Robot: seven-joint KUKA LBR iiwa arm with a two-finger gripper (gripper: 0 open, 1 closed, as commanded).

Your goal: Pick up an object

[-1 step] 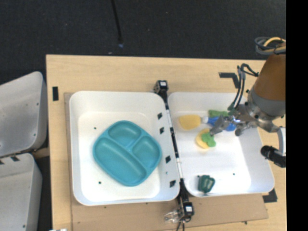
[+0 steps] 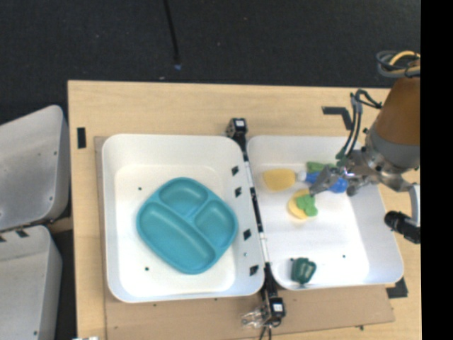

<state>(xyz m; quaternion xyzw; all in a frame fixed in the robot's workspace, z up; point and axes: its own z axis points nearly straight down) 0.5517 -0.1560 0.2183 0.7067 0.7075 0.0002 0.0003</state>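
Observation:
My gripper (image 2: pixel 330 178) hangs low over the upper middle of the right bin (image 2: pixel 368 261), reaching in from the right under the orange-banded wrist. A small blue object (image 2: pixel 340 185) lies right at its tip, partly hidden by it, and a small green piece (image 2: pixel 315 167) sits just to its left. A yellow object (image 2: pixel 278 179) rests further left, near the bin's divider. A yellow and green item (image 2: pixel 303 205) lies just below the gripper. A dark green cup (image 2: pixel 302 270) sits by the bin's front edge.
The left bin (image 2: pixel 124 161) holds a teal divided plate (image 2: pixel 186 223). A black-clipped divider (image 2: pixel 249 197) runs between the bins. Cables loop over the arm at the top right. Grey panels stand off the bench at far left.

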